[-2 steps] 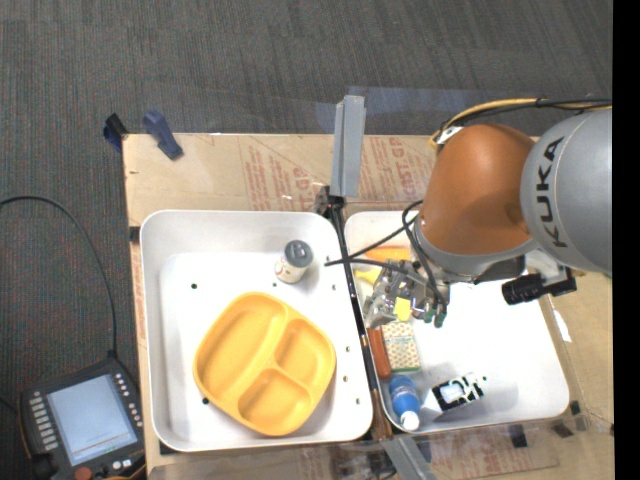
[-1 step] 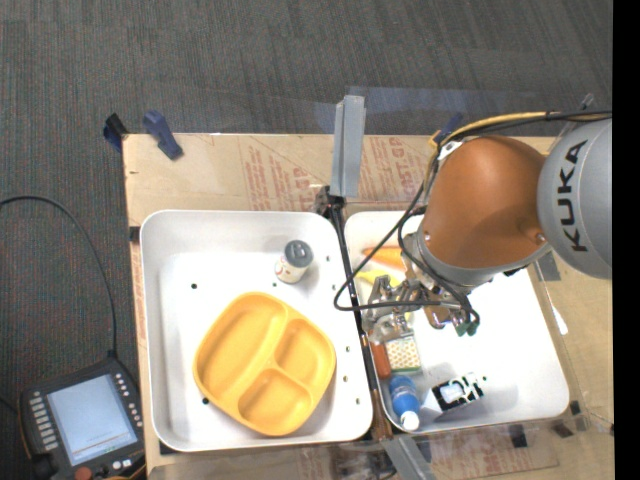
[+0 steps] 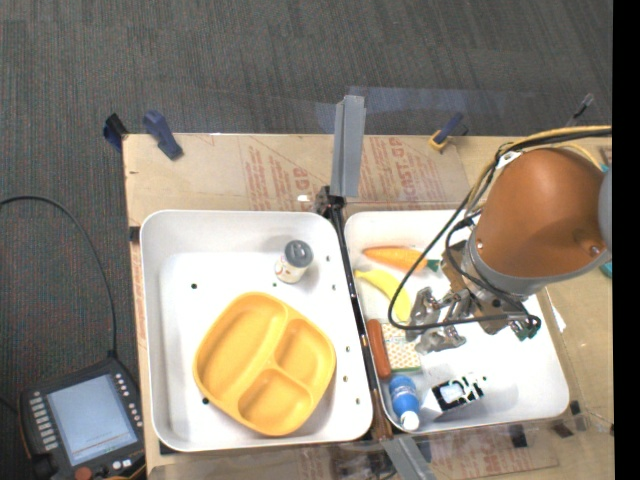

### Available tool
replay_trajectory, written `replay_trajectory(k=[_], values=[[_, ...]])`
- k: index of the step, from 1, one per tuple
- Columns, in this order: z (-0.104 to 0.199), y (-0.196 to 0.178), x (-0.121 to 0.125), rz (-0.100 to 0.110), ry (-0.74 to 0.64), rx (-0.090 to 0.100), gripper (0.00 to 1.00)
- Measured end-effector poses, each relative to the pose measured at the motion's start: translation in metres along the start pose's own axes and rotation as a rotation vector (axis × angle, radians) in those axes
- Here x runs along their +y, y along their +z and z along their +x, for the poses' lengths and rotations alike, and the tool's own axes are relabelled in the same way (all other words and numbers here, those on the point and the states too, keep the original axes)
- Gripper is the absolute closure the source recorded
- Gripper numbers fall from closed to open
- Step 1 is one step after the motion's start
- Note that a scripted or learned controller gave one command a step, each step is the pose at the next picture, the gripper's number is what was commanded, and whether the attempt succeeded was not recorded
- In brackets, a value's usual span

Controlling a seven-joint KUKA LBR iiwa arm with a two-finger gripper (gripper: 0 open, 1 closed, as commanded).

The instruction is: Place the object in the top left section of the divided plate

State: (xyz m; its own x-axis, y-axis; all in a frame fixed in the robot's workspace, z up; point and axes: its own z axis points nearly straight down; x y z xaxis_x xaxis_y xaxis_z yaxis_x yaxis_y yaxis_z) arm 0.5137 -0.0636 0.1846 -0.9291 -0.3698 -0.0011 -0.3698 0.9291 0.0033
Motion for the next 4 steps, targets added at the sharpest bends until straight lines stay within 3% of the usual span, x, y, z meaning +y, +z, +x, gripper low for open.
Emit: replay_trajectory(k=[1,2,3,4], values=[[0.031,0.058,-0.04,-0.002,-0.125,0.004,1.0],[-0.02,0.083,-0.092,-0.002,-0.464,-0.002,1.0],[0.045,0.041,-0.043,-0.002,-0.551,-0.001,1.0],[0.036,-0.003,-0.097,0.001,-0.964,-0.006,1.0]])
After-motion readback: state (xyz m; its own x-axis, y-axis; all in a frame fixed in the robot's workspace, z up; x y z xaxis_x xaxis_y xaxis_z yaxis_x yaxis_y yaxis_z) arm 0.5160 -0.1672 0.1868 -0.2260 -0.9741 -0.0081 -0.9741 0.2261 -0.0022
